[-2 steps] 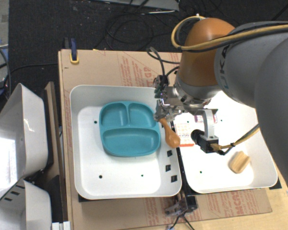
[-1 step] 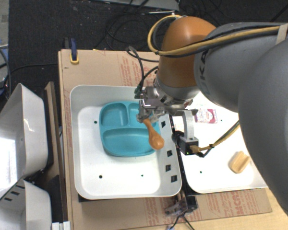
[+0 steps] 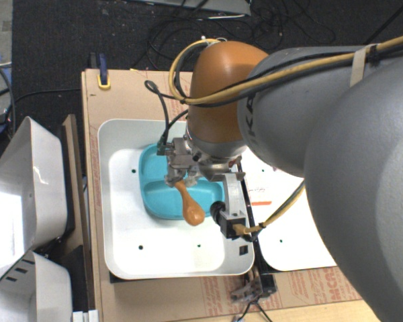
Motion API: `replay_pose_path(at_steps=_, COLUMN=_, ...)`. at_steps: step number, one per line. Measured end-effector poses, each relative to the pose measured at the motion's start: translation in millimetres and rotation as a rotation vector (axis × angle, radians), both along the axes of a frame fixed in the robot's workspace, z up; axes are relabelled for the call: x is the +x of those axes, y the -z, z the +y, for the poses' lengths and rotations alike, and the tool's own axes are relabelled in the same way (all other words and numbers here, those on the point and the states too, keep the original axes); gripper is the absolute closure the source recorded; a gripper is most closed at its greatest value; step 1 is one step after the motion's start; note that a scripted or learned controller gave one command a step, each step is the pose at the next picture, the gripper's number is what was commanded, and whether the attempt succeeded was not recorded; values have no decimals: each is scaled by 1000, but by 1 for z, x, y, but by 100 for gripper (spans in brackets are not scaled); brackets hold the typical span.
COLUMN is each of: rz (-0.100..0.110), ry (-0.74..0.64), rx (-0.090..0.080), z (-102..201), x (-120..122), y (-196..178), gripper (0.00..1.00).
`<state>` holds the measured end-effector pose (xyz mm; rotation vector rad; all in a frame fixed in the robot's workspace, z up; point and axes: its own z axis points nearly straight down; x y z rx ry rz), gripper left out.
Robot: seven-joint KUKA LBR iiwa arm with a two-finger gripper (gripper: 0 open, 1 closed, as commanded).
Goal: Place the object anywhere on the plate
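A light blue plate (image 3: 162, 192) lies in the middle of the left white bin (image 3: 124, 247). An orange-brown object (image 3: 189, 204), thin at the top and rounded at the bottom, hangs over the plate's right front part. Its thin upper end runs up into my gripper (image 3: 180, 177), which is just above the plate and appears shut on it. The arm's orange band and grey body hide the plate's upper right part.
The right bin (image 3: 299, 247) shows partly under the arm. Both bins rest on a cardboard sheet (image 3: 131, 92). A yellow clamp (image 3: 103, 79) sits at the sheet's far left corner. White containers (image 3: 23, 186) stand off the bench at the left.
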<state>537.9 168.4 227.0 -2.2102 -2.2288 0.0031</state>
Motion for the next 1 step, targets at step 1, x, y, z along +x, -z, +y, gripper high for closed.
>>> replay_pose_path(at_steps=1, rz=-1, ry=6, rx=-1, z=-3, x=1, y=0, gripper=0)
